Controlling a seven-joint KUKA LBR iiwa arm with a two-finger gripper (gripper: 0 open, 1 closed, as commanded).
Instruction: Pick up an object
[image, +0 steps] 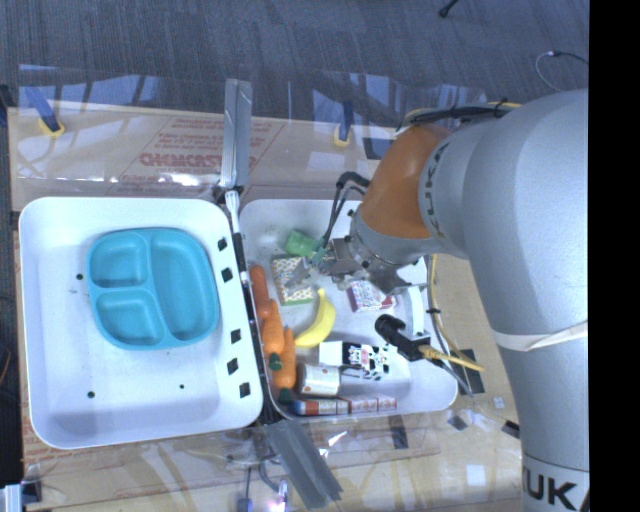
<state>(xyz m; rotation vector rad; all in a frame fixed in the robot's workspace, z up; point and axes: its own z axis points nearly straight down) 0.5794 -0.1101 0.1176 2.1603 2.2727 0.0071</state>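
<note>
The right bin (441, 396) holds a heap of small things. A green object (299, 242) lies at its back, with a patterned card box (290, 279) just in front of it. A yellow banana (321, 320) curves through the middle. An orange carrot (270, 330) runs along the left wall. A red-and-white packet (366, 296) lies right of the banana. My gripper (335, 257) hangs low over the back of this bin, between the green object and the packet, close above the patterned box. Its tip is hidden among the items.
A black-and-white spotted box (366, 358), a small white carton (320, 380) and a long red-ended bar (346, 406) lie at the right bin's front. The left bin (60, 400) holds a blue divided plate (152, 287). The grey arm covers the right side.
</note>
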